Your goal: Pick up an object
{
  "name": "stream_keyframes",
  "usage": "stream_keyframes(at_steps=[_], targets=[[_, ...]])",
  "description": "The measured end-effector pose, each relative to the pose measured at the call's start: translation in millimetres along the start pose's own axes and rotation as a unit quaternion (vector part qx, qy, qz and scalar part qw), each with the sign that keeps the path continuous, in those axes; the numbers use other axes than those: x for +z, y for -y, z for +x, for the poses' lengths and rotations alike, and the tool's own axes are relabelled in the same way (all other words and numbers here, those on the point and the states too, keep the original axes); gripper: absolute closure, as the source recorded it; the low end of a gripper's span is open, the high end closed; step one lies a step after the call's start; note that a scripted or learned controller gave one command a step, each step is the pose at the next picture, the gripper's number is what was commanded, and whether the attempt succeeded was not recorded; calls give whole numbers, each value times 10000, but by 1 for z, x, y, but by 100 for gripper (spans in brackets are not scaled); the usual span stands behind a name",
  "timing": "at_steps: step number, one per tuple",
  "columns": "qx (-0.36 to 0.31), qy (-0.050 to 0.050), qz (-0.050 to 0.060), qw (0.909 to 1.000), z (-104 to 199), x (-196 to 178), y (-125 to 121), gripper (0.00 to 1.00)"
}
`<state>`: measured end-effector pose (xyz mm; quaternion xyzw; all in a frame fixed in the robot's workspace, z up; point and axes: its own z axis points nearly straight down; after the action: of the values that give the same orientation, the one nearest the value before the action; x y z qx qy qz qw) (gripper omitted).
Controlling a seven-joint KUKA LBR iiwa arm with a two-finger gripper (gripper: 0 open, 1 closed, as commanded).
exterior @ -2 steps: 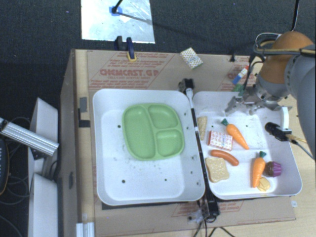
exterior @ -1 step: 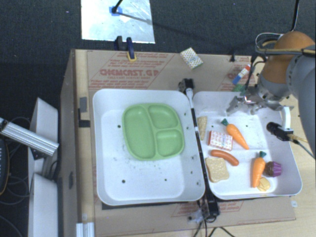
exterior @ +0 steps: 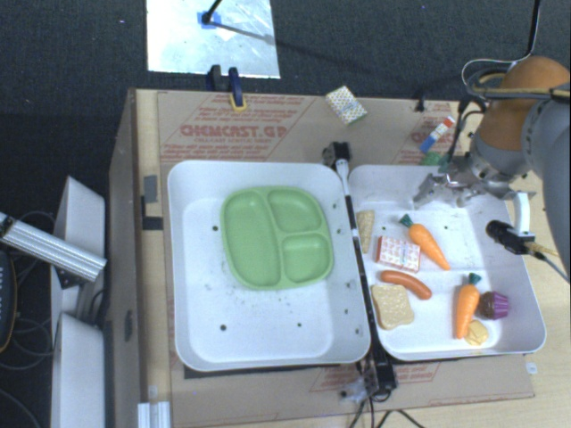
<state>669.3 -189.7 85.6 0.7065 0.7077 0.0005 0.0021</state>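
Presently nothing is being held by the pincer [exterior: 443, 188], its state impossible to tell; just below it, the light, stiff, smooth carrot [exterior: 427, 244] is best gripped midway.

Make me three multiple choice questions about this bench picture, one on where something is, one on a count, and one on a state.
1. Where does the green divided plate lie?
A. in the left bin
B. in the right bin
C. on the cardboard behind the bins

2. How many toy carrots are in the right bin?
A. one
B. two
C. four

3. How does the sausage stand with the gripper?
A. clamped between its fingers
B. lying loose on the bin floor, apart from it
C. hanging from it above the bench

Answers:
1 A, the plate sits on the floor of the left bin.
2 B, one carrot lies near the middle and another carrot near the front.
3 B, the sausage rests flat, well in front of the gripper.
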Motion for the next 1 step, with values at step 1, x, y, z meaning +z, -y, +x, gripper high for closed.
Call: stream_keyframes(at_steps=[1], targets=[[-1,1,-2,10000,-3,0,0,0]])
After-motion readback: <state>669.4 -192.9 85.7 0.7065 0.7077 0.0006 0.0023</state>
